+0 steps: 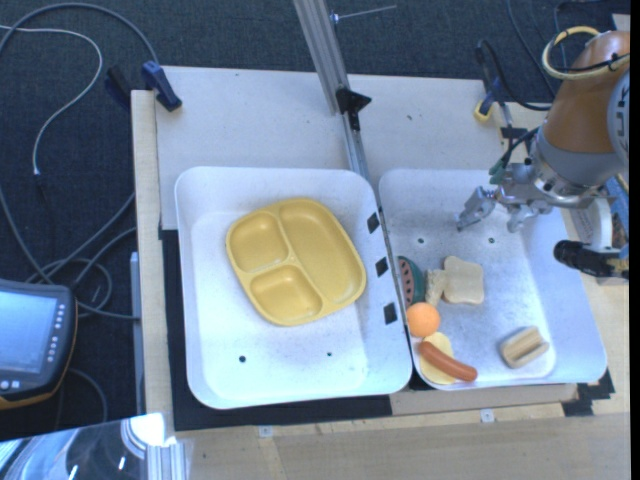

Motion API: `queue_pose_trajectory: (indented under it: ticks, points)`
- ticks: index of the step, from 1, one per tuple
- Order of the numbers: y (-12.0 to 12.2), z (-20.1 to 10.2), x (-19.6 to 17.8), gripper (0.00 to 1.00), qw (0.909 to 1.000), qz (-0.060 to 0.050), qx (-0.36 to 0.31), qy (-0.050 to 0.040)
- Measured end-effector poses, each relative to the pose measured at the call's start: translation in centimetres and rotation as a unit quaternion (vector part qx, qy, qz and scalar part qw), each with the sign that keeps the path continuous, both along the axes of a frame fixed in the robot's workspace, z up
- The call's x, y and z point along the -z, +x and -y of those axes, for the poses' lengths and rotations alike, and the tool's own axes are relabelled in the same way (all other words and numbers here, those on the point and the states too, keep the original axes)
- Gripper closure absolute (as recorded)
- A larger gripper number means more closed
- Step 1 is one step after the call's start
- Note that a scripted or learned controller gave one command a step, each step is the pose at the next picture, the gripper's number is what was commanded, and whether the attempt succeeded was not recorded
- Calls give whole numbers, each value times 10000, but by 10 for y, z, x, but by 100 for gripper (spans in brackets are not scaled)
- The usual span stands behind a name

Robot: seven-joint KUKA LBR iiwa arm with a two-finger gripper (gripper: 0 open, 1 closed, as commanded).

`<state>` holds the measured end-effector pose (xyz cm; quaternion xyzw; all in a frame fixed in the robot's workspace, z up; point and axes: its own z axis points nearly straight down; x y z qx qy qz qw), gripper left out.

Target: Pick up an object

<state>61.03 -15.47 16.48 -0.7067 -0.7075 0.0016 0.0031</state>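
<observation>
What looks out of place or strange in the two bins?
Nothing is spilled or damaged. The yellow tray sits askew in the left bin, and the toy food crowds the right bin's near-left corner.

- The arm (590, 108) ran off the right edge, its upper part cut away.
- A monitor (30, 343) at the left edge was only partly in frame.
- The small green-rimmed piece (406, 276) by the bin divider was too small to identify.
</observation>
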Motion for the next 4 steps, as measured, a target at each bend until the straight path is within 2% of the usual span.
queue_pose_trajectory:
  ticks: [1, 2, 3, 4]
  points:
    - [-4, 3, 43, 0, 10000, -1, 6, 0]
    - [-2, 2, 29, 100, 10000, 38, 2, -2]
    - [-7, -1, -32, 100, 10000, 71, -2, -18]
    - [2, -8, -88, 100, 10000, 75, -8, -17]
